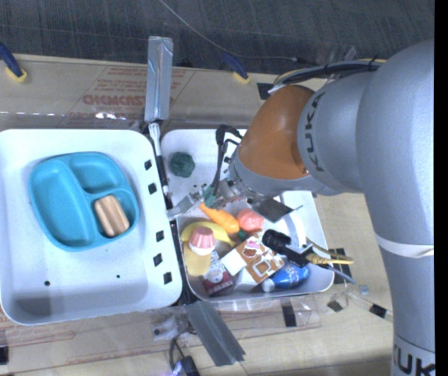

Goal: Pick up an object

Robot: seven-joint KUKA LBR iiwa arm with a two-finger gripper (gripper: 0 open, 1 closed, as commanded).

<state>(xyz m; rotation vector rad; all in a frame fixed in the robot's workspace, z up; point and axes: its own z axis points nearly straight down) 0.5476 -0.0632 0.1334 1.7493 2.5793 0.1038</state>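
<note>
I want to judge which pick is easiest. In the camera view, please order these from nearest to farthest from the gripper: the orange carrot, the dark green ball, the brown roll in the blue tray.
1. Orange carrot, right bin, just below the gripper.
2. Dark green ball, right bin, up-left of it.
3. Brown roll, in the blue tray, left bin.

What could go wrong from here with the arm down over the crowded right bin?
The toys in the right bin lie packed and touching: the carrot, the red piece and the yellow cup crowd together, so a grasp may catch two things or slip off. The gripper sits close to the bin's left wall and the divider, so it might strike them. The arm's orange band hides part of the bin from the camera.
</note>
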